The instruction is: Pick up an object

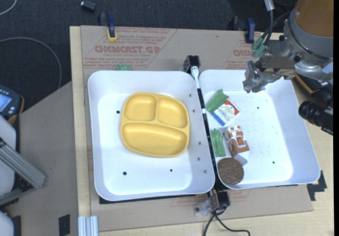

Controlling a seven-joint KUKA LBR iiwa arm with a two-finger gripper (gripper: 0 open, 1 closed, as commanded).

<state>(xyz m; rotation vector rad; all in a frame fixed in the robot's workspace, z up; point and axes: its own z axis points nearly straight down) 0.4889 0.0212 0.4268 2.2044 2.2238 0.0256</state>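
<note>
Left bin (pixel 100 124) holds a yellow divided tray (pixel 155 124). Right bin (pixel 286 139) holds green packets (pixel 216 100), a snack pack (pixel 236 141) and a brown disc (pixel 231 171) along its left side. Pincer (pixel 254 82) hovers above the right bin.

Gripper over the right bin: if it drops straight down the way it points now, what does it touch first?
Most likely bare bin floor. The gripper hangs over the right bin near its far edge, and the nearest item, the green packet, lies off to its left. Height is hard to judge from this slant.

A robotics lab: 2 white bins (pixel 100 124) clamped to a cable-strewn bench (pixel 153 44).
</note>
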